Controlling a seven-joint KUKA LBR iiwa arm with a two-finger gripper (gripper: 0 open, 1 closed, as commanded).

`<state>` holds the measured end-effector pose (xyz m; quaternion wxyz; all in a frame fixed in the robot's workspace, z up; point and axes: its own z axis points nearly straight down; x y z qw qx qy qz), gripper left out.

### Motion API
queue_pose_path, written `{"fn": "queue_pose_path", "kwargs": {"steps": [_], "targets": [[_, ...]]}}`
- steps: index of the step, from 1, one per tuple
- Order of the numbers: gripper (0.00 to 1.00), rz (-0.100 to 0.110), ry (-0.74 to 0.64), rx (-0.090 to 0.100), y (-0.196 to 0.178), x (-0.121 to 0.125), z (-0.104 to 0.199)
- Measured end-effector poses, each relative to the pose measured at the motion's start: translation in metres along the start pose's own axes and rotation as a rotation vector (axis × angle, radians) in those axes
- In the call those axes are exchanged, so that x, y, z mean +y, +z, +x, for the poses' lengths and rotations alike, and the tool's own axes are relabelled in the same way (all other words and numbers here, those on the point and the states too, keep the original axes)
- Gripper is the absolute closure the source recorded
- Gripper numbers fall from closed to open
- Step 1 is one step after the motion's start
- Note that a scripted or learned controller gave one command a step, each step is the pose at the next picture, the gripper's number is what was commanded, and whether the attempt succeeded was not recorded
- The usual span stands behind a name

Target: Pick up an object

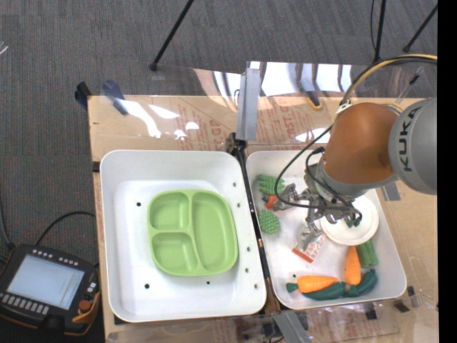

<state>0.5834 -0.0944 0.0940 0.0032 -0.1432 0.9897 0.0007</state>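
The gripper (pixel 314 229) hangs low over the middle of the right bin (pixel 397 263), just above a small packet with a red end (pixel 308 247) and beside a white plate (pixel 357 227). Whether its fingers stand apart or together cannot be told, as cables and the wrist hide them, and nothing can be seen held between them.

The packet looks like the nearest candidate for the pick. To do it well, the gripper should come straight down with the fingers astride the packet's narrow side, clear of the plate's rim, which lies just beside it.

Other items crowd the bin: a green spiky toy (pixel 269 222) near the left wall, two toy carrots (pixel 318 284) along the front edge with dark green vegetables (pixel 363 283) touching them, and more green pieces at the back left corner. The left bin (pixel 121 263) carries a green divided plate (pixel 192 232) and lies well apart from the work.
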Motion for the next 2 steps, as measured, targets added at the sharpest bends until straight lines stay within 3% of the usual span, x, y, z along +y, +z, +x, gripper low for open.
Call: {"fn": "queue_pose_path", "kwargs": {"steps": [1,2], "targets": [[0.0,0.002,0.065,0.001,0.0,-0.003,-0.015],[0.0,0.007,0.022,-0.019,-0.001,0.017,0.079]]}}
